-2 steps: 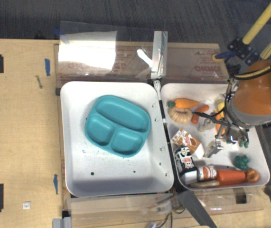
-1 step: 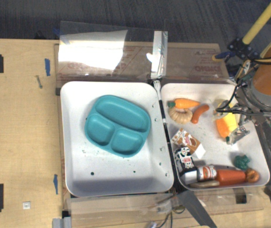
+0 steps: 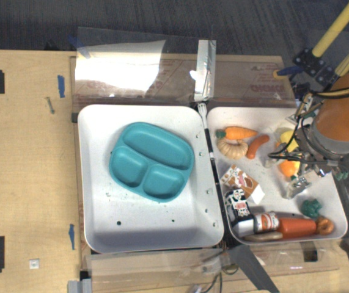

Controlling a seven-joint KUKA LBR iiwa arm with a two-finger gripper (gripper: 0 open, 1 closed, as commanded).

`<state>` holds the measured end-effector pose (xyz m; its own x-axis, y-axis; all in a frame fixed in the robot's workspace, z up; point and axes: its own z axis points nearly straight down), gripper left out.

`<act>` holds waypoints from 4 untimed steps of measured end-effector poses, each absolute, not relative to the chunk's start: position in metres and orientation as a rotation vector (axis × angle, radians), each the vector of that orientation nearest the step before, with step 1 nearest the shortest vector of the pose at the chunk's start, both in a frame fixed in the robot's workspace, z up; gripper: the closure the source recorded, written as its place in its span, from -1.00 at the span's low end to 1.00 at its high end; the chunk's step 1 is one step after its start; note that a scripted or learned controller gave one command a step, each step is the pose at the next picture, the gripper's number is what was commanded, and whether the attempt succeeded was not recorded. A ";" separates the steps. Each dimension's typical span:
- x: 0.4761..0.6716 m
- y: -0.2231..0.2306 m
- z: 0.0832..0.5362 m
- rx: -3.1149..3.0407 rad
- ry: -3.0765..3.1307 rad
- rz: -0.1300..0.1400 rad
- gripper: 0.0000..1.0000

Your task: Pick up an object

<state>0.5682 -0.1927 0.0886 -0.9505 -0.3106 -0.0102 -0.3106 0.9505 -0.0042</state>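
Gripper (image 3: 297,179) hangs low over the right bin (image 3: 339,218), near its right wall, under the grey wrist and the orange band (image 3: 344,116); cables and metal parts crowd the tip, so I cannot tell how it is set or whether it has hold of anything. An orange and yellow piece (image 3: 288,165) lies right at the tip, on its left side, partly hidden by the cables; whether the two touch is unclear. Just below and right of the tool sits a small green toy (image 3: 312,208), apart from it. Farther below, along the bin's near wall, lies an orange bottle (image 3: 283,225) on its side, white cap pointing left, with a small ring-shaped brown piece (image 3: 326,226) at its right end. Left of the tool, toward the bin's middle, lies a reddish sausage (image 3: 258,145), and beyond it a carrot (image 3: 240,132) resting above a pale ridged round item (image 3: 232,149). Down and left of the tool are a brown and white packet (image 3: 240,180) and a black and white carton (image 3: 238,204). Well to the left, past the divider, the left bin (image 3: 95,133) holds a teal compartment tray (image 3: 153,160), lying flat and turned at an angle.
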 end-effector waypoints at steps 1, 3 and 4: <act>0.572 -0.192 0.103 -0.488 3.079 -0.008 1.00; 0.570 -0.195 0.089 -0.387 3.107 -0.001 -1.00; 0.574 -0.194 0.103 -0.384 3.093 -0.007 1.00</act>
